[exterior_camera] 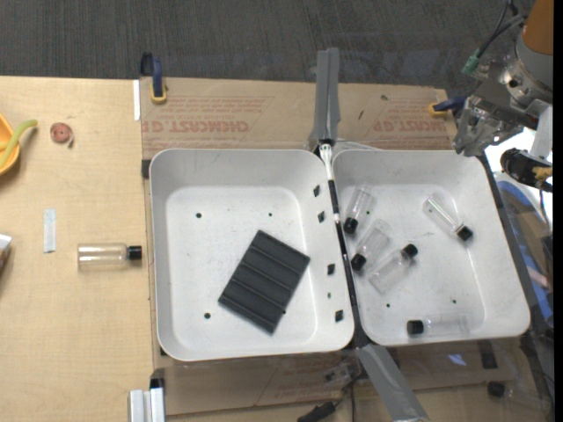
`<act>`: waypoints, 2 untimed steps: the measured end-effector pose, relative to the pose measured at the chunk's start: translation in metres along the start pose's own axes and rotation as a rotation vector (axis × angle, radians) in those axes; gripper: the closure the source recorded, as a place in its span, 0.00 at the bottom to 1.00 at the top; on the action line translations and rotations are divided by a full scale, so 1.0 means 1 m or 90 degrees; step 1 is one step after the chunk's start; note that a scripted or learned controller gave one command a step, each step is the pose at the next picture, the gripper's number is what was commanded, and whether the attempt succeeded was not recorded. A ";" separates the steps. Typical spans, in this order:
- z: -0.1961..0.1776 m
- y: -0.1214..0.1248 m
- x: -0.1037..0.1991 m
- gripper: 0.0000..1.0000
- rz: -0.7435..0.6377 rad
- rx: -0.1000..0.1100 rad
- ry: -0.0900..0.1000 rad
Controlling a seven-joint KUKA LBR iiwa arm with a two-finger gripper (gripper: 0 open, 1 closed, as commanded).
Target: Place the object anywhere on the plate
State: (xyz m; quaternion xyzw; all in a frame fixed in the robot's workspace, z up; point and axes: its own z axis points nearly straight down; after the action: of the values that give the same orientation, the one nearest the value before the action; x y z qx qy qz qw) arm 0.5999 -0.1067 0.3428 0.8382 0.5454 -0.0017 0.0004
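Note:
A dark grey ribbed plate lies tilted on the floor of the left bin. Several clear vials with black caps lie in the right bin: one near its left wall, two close together in the middle, one toward the back right and one at the front. My gripper hangs at the upper right, over the right bin's back right corner, well away from the vials and with nothing visible in it.
A divider bar runs between the bins. On the bench to the left lie a clear bottle, a small white strip, a pink disc and an orange object. Clamps hold the cardboard behind.

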 end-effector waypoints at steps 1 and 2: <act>0.103 -0.111 0.010 1.00 -0.032 0.002 0.000; 0.100 -0.024 0.067 1.00 -0.128 0.000 0.000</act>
State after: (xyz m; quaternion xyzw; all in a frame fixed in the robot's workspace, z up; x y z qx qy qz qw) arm 0.6049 -0.0362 0.2427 0.7794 0.6265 -0.0018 -0.0001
